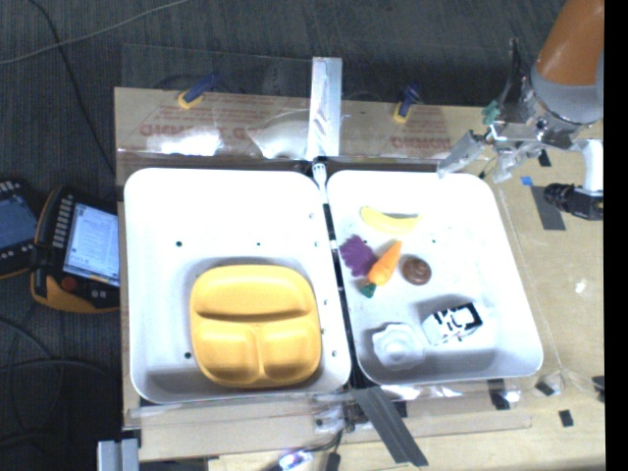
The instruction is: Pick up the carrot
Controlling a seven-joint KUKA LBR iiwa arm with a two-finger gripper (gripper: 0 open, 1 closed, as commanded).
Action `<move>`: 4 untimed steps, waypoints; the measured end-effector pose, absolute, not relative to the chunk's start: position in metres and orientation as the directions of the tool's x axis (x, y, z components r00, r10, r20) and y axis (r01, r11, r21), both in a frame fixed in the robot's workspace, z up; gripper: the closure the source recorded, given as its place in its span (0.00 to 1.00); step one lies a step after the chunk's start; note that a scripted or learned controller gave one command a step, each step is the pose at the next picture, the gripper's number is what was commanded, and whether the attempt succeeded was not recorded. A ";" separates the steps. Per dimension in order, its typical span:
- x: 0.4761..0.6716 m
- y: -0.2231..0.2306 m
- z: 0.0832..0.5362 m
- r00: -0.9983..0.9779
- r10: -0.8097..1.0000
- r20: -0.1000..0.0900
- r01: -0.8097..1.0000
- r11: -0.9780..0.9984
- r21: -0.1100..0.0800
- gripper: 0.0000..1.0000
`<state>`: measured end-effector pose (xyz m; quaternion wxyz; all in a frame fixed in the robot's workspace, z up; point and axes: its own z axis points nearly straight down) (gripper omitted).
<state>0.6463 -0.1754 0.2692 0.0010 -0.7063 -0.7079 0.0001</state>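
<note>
I see the carrot [384, 261] in the right bin [510, 292], tilted, its green end toward 7 o'clock, touching the purple grapes [356, 254] at its 9 o'clock. A banana [388, 220] lies at its 12, a brown disc [416, 271] just beside at 3. I judge it a light, stiff, slick plastic toy; I'd pinch across the orange middle. My end effector [491, 150] hangs over the bin's 1 o'clock corner, fingers spread, carrying nothing. Bench is tan; floor dark carpet
</note>
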 end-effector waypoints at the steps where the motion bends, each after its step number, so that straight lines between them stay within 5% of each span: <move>1: 0.633 -0.131 0.131 0.019 1.000 -0.001 1.000 -0.019 -0.004 0.00; 2: 0.588 -0.108 0.094 0.016 1.000 -0.004 1.000 -0.016 0.019 0.00; 3: 0.590 -0.105 0.104 0.014 1.000 0.000 1.000 -0.014 0.022 1.00; 4: 0.609 -0.035 0.221 0.179 0.984 -0.003 0.984 -0.179 -0.001 1.00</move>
